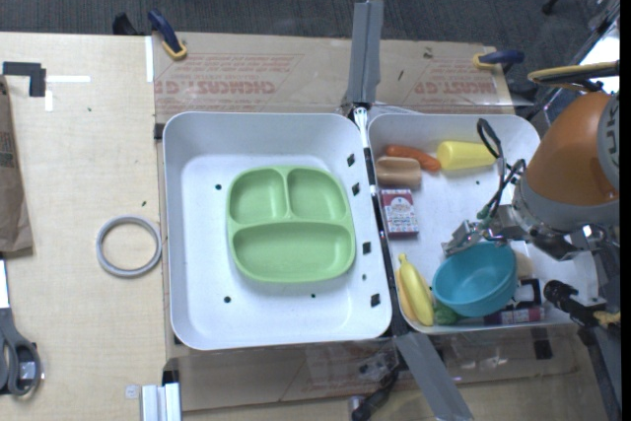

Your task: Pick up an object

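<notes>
Blue bowl (475,279) sits in the right white bin (449,128), near its front edge, with a yellow banana (414,292) just beside it on the left and a dark marker-like thing (521,315) in front of it, partly hidden. The claw (475,234) hangs just above the bowl's back rim — whether it is open or closed I cannot tell, and nothing is seen held in it. Behind it the grey arm with its orange band (577,148) comes in from the right. Farther back in the same bin lie a small red and white box (399,213), a hot dog in a bun (399,172), an orange carrot (412,155) and a yellow piece (463,154).

The left white bin (187,242) holds a green divided plate (291,224). Out on the counter (79,153), left of that bin, lies a grey ring (129,245) — well apart from both bins.
</notes>
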Robot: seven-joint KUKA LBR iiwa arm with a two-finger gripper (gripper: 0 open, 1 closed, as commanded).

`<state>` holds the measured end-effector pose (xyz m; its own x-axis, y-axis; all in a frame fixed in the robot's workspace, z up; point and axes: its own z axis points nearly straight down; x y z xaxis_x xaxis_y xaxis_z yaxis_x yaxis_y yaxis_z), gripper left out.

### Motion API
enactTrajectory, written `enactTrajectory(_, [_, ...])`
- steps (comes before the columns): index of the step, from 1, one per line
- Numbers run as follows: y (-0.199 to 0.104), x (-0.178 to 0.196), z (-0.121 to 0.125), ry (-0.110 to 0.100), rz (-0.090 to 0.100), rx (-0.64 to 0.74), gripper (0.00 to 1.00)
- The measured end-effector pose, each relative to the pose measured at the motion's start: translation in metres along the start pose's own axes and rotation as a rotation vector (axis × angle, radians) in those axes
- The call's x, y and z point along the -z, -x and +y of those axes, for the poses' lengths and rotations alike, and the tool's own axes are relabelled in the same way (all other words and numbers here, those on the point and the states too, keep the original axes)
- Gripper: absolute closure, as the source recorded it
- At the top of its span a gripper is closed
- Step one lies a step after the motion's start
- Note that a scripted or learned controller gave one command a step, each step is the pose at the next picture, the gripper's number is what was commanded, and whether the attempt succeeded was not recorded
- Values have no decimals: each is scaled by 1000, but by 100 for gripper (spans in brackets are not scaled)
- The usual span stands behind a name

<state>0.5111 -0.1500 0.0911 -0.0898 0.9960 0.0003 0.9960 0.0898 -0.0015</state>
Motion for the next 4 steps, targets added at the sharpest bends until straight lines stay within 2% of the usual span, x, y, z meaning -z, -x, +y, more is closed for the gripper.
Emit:
enactTrajectory(1, [30,0,63,0,-1,-16,0])
enactTrajectory(2, [33,-1,141,-19,2,-24,0])
enactTrajectory(3, [79,8,127,1,5,146,0])
enactTrajectory(4, [37,-1,141,-15,3,393,0])
